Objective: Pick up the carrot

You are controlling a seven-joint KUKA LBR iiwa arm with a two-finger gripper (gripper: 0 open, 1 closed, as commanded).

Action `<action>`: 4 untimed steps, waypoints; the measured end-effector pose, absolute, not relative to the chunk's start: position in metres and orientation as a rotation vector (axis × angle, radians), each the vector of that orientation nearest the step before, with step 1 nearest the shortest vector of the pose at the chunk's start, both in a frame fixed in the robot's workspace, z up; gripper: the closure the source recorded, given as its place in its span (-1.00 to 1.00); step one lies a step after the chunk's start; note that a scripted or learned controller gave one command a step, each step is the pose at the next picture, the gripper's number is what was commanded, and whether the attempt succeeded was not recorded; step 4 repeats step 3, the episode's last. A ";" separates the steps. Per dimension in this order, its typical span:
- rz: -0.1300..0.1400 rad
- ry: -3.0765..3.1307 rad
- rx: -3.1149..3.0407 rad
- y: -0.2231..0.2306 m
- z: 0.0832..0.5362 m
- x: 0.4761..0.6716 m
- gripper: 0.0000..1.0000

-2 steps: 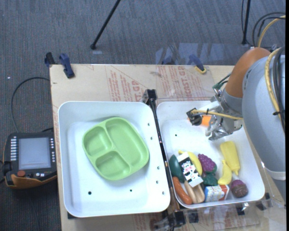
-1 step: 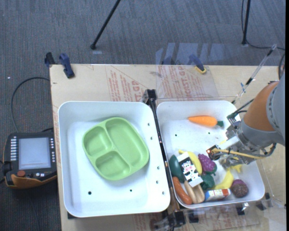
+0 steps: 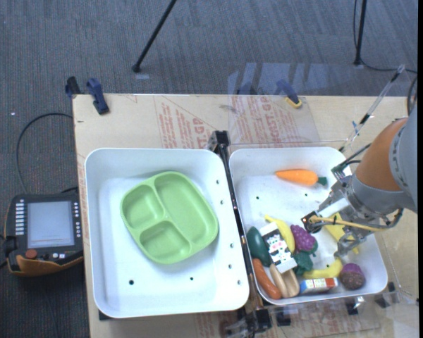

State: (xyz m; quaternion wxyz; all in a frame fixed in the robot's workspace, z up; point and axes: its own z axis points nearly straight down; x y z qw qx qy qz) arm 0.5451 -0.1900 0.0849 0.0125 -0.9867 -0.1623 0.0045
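The orange carrot (image 3: 297,177) with a green stub lies on its side in the upper part of the right bin (image 3: 268,159), with bare floor around it. My gripper (image 3: 348,242) hangs over the right side of that bin, below and to the right of the carrot and well apart from it. It sits just above the toy pile, with nothing visibly held.
Toy foods crowd the right bin's lower half: a banana (image 3: 283,228), purple grapes (image 3: 304,239), a white carton (image 3: 276,249), a hot dog (image 3: 268,280) and a brown-purple lump (image 3: 352,276). The left bin (image 3: 106,189) holds a green divided plate (image 3: 169,215).
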 end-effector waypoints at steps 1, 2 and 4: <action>0.017 -0.319 -3.113 -0.187 0.087 0.633 -1.00; 0.014 -0.569 -3.059 -0.201 0.085 0.594 -1.00; 0.011 -0.328 -3.116 -0.171 0.087 0.629 -1.00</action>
